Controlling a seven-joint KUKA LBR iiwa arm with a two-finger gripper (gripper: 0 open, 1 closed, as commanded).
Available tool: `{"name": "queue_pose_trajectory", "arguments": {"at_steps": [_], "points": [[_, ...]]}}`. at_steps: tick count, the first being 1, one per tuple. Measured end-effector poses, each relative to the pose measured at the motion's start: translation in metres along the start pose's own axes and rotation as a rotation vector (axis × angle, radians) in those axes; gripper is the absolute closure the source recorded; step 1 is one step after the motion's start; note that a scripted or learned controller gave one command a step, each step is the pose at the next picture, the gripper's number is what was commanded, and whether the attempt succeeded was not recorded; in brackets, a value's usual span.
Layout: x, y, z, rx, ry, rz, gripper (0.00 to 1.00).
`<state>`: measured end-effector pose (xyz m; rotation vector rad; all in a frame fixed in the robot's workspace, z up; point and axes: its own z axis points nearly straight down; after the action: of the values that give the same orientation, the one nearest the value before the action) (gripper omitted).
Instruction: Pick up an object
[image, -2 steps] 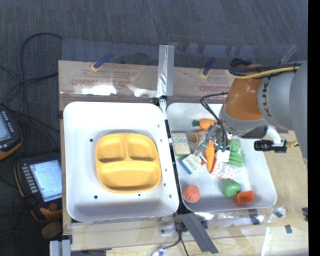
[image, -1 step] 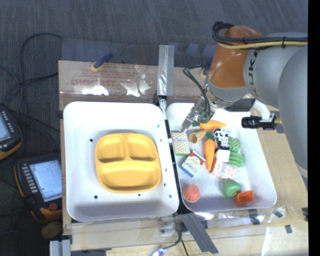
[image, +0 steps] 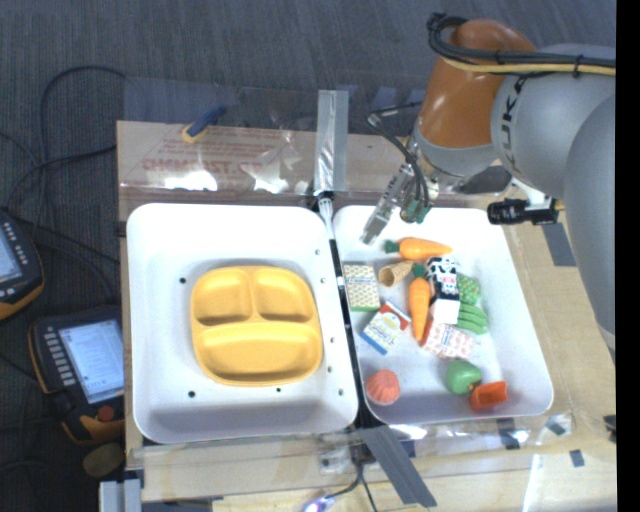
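Gripper (image: 392, 212) hangs over the far-left corner of the right bin (image: 520, 300); its fingers look parted, one long finger (image: 378, 222) slanting down toward 7 o'clock, the other shorter near the wrist; nothing between them; no hold.

Left bin (image: 150, 330) carries a yellow tray (image: 257, 323); not a likely target.

Right bin holds the clutter; nearest piece is a carrot (image: 424, 247), lying just at 4 o'clock from the gripper, apart from it; long axis runs roughly 9-to-3, leafy end at 9, slightly tilted. A second carrot (image: 419, 305) lies further on toward 5 o'clock, axis near 12-to-6. Below the gripper at 6 o'clock: a small cone (image: 395, 271) and a card (image: 362, 287). Further off: cow box (image: 441, 274), green pods (image: 470, 305), tomato (image: 382, 386), green pepper (image: 461, 376), red piece (image: 488, 394).

Judgement: approach stage, nothing picked; the first carrot is the closest candidate; the move turns on a short shift toward 4 o'clock and closing across the carrot's short axis, i.e. fingers spanning 12-to-6; risk of clipping the cone.
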<state>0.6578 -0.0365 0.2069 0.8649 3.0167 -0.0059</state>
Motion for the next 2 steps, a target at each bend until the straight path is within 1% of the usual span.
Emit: {"name": "queue_pose_trajectory", "arguments": {"at_steps": [1,2], "points": [[0.0,0.0,0.0,0.0,0.0,0.0,0.0],[-0.02,-0.067,0.104,-0.008,-0.009,0.2,0.0]]}}
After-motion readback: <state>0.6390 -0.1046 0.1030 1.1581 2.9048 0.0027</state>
